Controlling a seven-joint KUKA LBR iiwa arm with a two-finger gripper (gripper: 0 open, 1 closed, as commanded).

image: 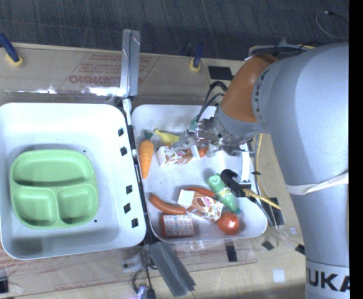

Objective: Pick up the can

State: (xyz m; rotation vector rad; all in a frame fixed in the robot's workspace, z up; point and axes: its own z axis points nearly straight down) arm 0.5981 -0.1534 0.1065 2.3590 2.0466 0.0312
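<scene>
The can is lying on its side at the near edge of the right bin, beside a sausage. The gripper is hovering over the bin's far part, near a carrot; whether its jaws are open cannot be told.

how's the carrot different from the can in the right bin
The carrot is orange and tapered, lying lengthwise near the bin's left wall; the can is a reddish labelled cylinder on its side at the front edge. Both lie flat in the right bin, apart from the gripper.
</scene>
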